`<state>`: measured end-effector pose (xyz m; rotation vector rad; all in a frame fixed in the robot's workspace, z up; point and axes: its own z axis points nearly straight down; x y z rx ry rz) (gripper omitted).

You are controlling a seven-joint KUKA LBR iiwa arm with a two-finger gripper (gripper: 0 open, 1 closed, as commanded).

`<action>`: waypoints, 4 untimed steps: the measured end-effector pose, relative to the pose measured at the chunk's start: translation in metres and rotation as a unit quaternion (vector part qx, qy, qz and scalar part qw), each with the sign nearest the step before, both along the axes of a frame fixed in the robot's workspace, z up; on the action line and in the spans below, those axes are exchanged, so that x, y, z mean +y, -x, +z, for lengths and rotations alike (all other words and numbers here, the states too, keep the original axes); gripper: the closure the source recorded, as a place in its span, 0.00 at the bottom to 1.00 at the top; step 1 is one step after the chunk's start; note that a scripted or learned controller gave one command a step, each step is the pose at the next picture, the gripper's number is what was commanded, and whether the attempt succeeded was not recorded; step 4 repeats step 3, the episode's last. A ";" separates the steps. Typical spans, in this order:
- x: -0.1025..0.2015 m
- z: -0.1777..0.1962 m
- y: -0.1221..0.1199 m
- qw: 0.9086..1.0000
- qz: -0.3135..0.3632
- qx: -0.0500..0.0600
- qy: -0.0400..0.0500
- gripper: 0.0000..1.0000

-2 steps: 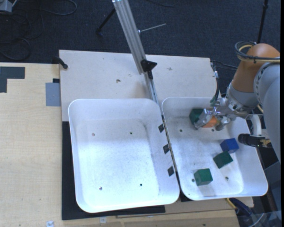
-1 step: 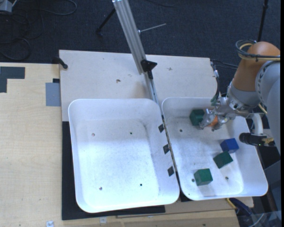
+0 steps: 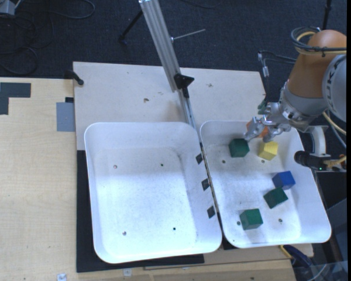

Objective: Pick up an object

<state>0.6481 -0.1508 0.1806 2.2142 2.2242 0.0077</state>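
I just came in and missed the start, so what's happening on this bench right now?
A grey robot arm with an orange band reaches in from the right, its end effector hanging over the far end of the right white bin. It is above the gap between a dark green cube and a yellow cube, holding nothing visible. A blue cube and two more green cubes lie nearer.

Arm [image 3: 316, 75] cropped at right edge; pincer [image 3: 262, 131] fingers blurred.
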 end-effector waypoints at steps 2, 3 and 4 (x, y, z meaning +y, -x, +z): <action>0.178 0.019 0.025 1.000 0.000 0.009 -0.001 1.00; 0.235 0.025 0.083 1.000 0.000 0.007 -0.001 1.00; 0.235 0.025 0.083 1.000 0.000 0.007 -0.001 1.00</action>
